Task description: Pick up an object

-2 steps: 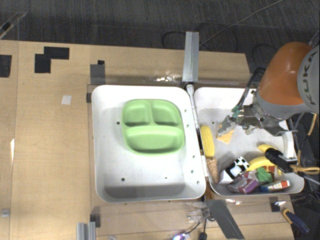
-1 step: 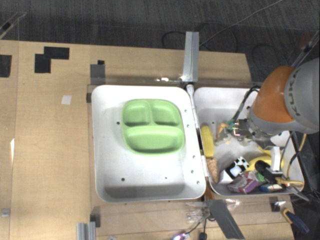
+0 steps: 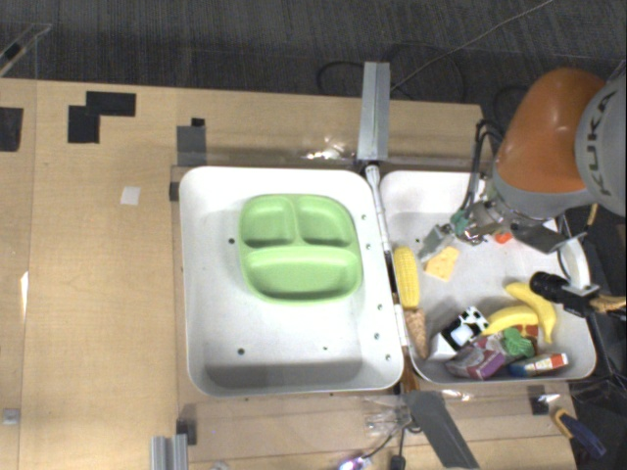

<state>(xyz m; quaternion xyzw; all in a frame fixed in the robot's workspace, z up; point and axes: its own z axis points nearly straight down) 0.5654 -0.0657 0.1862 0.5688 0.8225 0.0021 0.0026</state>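
My gripper (image 3: pixel 456 231) hangs over the upper middle of the right bin (image 3: pixel 421 192), reaching in from the grey and orange arm (image 3: pixel 549 145) on the right. Just below it lies a yellow cheese wedge (image 3: pixel 443 263). I see nothing held in the gripper. A corn cob (image 3: pixel 405 275) lies along the bin's left wall. A banana (image 3: pixel 530 313), a black and white cube (image 3: pixel 460 329), a purple box (image 3: pixel 482 362), a green piece (image 3: pixel 516 343) and a red marker (image 3: pixel 545 364) crowd the bin's lower right.
The left bin (image 3: pixel 211 341) holds a green divided plate (image 3: pixel 297 246). A brown piece (image 3: pixel 418 333) lies under the corn cob. A metal post (image 3: pixel 373 111) stands behind the divider between the bins. Cables run near the arm.
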